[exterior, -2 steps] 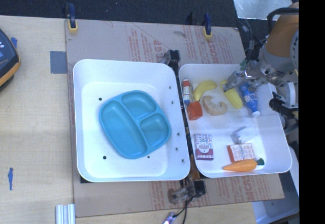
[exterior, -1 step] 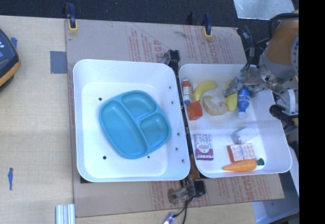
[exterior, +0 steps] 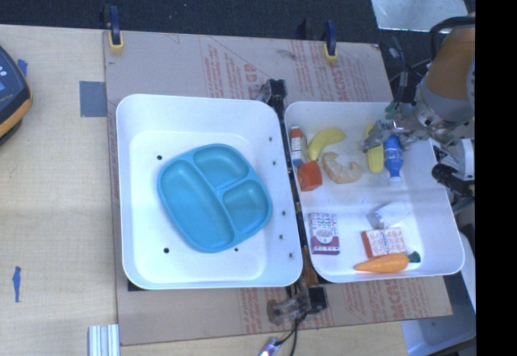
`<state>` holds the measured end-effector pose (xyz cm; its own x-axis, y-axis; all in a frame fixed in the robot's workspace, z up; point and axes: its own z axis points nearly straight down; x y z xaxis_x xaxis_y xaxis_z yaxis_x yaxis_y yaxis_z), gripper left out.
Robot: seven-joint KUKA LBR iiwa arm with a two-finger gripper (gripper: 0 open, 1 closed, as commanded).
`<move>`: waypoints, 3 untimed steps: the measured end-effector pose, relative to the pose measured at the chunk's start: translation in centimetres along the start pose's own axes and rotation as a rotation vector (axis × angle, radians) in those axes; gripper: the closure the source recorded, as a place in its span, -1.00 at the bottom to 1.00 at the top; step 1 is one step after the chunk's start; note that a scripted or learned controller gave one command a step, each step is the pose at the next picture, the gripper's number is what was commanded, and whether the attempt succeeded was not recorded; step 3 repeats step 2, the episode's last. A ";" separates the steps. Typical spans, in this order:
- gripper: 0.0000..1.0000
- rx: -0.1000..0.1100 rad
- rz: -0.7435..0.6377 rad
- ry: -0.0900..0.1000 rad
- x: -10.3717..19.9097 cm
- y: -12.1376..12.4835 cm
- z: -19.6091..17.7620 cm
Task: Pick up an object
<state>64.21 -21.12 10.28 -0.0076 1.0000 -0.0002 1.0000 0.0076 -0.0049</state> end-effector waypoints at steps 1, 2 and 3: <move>1.00 -0.001 0.001 0.000 6.8 -1.9 1.1; 1.00 -0.003 0.001 0.000 15.4 -5.4 -9.5; 1.00 -0.003 0.001 0.000 15.4 -5.4 -9.5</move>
